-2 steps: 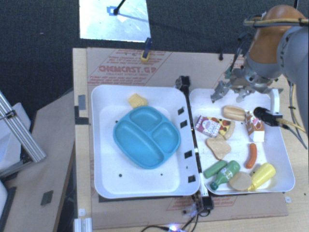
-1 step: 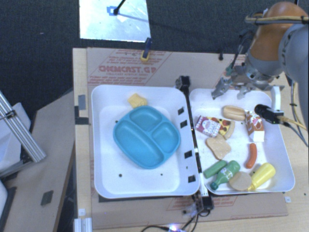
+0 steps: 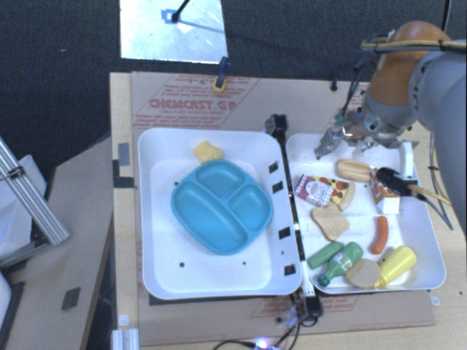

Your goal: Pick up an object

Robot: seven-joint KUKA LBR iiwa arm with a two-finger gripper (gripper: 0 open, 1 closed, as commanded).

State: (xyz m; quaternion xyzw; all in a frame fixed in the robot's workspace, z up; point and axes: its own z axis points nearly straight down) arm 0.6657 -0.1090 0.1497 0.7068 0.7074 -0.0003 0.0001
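My gripper (image 3: 341, 144) hangs over the far left corner of the right bin (image 3: 438, 268), its fingers spread open with nothing between them. Just in front of it and to the right lies a tan bread roll (image 3: 354, 170). Nearer the bin's middle are a red packet (image 3: 314, 190), a pizza slice (image 3: 344, 193) and a slice of bread (image 3: 330, 222). A red sausage (image 3: 379, 235), a green cucumber (image 3: 324, 254), a green bottle (image 3: 341, 262), a yellow bottle (image 3: 396, 265) and a round biscuit (image 3: 361, 274) lie along the near side.
The left bin (image 3: 157, 268) holds a blue divided plate (image 3: 221, 205) and a small yellow piece (image 3: 207, 152) near its far edge. A black divider (image 3: 288, 195) runs between the bins. A red and white box (image 3: 384, 197) sits at the right bin's right side.
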